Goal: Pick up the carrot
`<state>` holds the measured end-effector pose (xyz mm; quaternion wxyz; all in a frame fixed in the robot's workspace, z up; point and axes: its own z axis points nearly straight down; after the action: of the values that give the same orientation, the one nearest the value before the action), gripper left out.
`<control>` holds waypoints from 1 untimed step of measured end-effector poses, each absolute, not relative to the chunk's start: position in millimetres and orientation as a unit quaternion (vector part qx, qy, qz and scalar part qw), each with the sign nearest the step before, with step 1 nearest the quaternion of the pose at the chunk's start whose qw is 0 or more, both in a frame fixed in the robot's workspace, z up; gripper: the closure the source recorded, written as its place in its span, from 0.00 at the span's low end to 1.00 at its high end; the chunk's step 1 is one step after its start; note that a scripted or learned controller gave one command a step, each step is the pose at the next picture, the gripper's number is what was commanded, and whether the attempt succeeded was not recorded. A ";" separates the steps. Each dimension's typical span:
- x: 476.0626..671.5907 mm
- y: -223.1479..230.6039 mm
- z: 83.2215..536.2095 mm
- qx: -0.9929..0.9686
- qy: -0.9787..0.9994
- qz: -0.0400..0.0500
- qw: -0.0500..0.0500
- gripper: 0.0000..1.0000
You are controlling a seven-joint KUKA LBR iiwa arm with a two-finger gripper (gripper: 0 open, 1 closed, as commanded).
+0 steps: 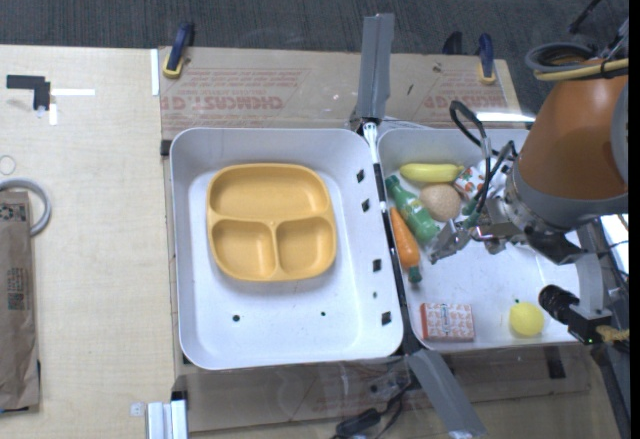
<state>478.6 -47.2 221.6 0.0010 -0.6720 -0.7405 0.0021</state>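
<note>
The carrot (pixel 405 239) is a small orange piece lying lengthwise against the left wall of the right bin (pixel 490 292). A green bottle (pixel 412 209) lies just above it and touches its upper end. My gripper (pixel 447 243) reaches in from the right and sits low over the bin floor, a short way right of the carrot. Nothing orange shows at its tip. The arm's orange band and grey wrist cover the bin's upper right part.
A banana (pixel 430 172) and a brown potato (pixel 440 201) lie at the back of the right bin. A small printed box (pixel 446 321) and a lemon (pixel 527 319) rest near its front. The left bin (pixel 190 257) holds a yellow divided plate (pixel 270 222).
</note>
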 end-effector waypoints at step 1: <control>477.6 18.2 188.0 -0.598 -0.801 0.003 0.003 0.00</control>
<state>477.6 18.2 188.0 0.0028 -0.5983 -0.8012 0.0029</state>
